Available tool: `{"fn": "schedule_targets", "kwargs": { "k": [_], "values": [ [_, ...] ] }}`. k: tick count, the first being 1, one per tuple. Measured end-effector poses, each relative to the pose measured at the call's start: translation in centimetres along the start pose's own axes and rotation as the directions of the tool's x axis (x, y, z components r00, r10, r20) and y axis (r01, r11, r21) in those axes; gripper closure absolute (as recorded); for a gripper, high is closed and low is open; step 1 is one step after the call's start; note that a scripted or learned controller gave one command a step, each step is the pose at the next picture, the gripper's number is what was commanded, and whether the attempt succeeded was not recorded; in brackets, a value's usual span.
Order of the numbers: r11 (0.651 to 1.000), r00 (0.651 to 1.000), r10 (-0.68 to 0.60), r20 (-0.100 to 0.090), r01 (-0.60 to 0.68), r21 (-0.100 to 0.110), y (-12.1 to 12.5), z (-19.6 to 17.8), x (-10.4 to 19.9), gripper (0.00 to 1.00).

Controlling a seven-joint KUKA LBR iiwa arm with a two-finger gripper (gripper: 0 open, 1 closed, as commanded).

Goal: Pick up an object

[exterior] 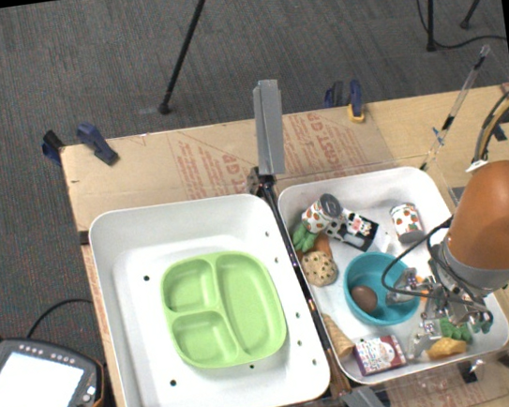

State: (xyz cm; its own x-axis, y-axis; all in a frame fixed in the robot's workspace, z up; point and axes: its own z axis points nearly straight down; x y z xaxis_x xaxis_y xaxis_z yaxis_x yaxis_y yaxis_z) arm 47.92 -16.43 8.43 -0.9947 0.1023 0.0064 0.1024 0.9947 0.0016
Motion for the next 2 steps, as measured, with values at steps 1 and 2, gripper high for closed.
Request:
{"fn": "schedule_targets", "kwargs": {
  "k": [1, 2],
  "values": [
    [0.982, 0.982, 0.186, 0.008, -0.186, -0.001, 8.8, -0.4, -4.1, 0.00],
    [0.977, 0.977, 0.213, -0.027, -0.213, 0.006, 7.4, -0.3, -10.4, 0.00]
  ]
}}
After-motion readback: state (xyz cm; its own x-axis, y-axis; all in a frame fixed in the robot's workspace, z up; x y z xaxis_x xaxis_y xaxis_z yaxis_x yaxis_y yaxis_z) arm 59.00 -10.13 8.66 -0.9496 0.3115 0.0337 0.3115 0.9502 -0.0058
